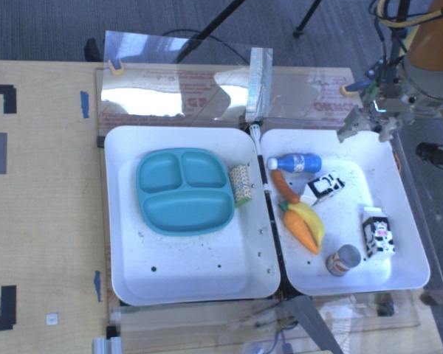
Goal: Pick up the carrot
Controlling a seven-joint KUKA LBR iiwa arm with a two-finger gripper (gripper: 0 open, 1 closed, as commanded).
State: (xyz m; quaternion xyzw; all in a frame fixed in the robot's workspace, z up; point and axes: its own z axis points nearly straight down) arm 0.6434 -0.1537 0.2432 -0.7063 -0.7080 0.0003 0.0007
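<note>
The carrot (301, 231) lies in the right bin (410, 268), at the frame's lower middle, tucked against a banana (313, 220) — so grabbing it alone looks tricky. The gripper (369, 127) waits at upper right, maybe empty — I cannot tell.

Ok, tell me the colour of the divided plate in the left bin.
Teal blue; the divided plate shows best in the camera view.

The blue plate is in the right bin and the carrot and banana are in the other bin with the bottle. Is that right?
Not quite. The camera view shows the blue plate in the left bin. The carrot, banana and bottle are together in the other bin, the right bin.
</note>
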